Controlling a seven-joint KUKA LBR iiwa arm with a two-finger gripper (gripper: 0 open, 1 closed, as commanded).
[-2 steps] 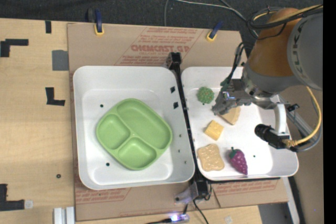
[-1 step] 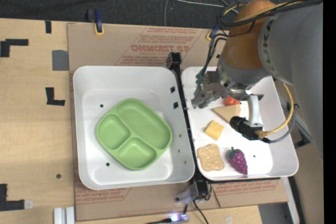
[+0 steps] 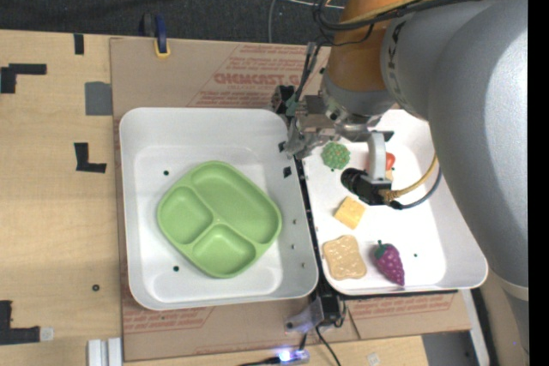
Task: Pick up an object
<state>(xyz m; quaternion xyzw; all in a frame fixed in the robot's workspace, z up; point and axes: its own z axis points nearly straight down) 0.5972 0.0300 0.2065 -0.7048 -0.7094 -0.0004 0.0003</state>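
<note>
At far left, wooden bench top (image 3: 51, 210) with black tape marks. A brown cardboard sheet (image 3: 232, 73) lies under both bins, with a small blue-and-yellow clamp (image 3: 159, 34) at its top left corner.

Left bin (image 3: 137, 184): one item, a green divided plate (image 3: 219, 219), three compartments. It lies flat and rotated, roughly mid-bin, a bit toward the near wall.

Gripper (image 3: 296, 137) sits over the shared edge where the two bins meet, toward the far end, pointing down. The wrist hardware hides the tip, so I cannot tell whether it's spread or pressed together.

Right bin (image 3: 429, 244) holds the pickable items:
- green broccoli piece (image 3: 335, 155), just right of the gripper and nearest to it. Can't tell if they touch.
- yellow cheese wedge (image 3: 349, 212), below the broccoli and apart from it.
- tan cracker (image 3: 344, 258), near the front wall and close under the cheese.
- purple grape bunch (image 3: 389, 262), just right of the cracker, stem up.
- small red item (image 3: 391, 160), mostly hidden behind robot hardware, right of the broccoli. Can't identify it.

All lie on the bin floor.

The arm (image 3: 463, 81) comes in from the right, grey, large in frame, covering the right bin's far right side. The orange band (image 3: 369, 21) is above the wrist.
</note>
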